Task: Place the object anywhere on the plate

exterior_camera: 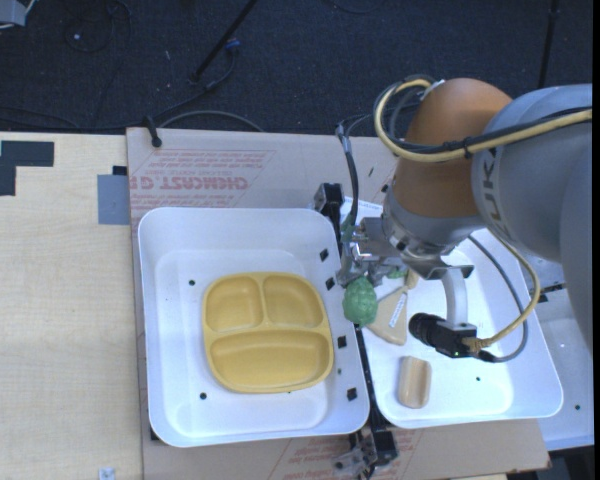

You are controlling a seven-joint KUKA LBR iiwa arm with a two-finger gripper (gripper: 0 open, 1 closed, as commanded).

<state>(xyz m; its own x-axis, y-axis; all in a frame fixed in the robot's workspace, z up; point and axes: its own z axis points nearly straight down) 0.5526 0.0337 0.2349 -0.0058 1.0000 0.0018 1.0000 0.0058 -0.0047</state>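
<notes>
Starting at the left of the frame, what do you record? (Clerk)

Pale wooden bench (50, 318) at far left; a printed cardboard sheet (210, 173) lies under both bins; the left bin (170, 368) sits at centre-left; a yellow plate (265, 358) with three compartments lies flat in its middle, two small sections toward the top, one long section below. (Inspector)

And the task's thing? (Clerk)

Green object (360, 301), lumpy, just right of centre; it sits over the left rim of the right bin (500, 378), at the divide between the two bins; it is apart from the plate, just to the plate's right; whether it rests on the rim or hangs clear cannot be told. (Inspector)

The gripper? (Clerk)

Gripper (363, 276) directly above the green object, its tip meeting the object's top edge from this angle; whether it is clamped, released or grasping the object cannot be told; the grey arm (540, 158) and its orange band (450, 138) occupy the upper right. (Inspector)

Other contents? (Clerk)

A cream wedge (390, 323) just right of the green object, contact unconfirmed; a tan rounded piece (414, 381) below it, apart, toward the lower middle of the right bin. (Inspector)
</notes>
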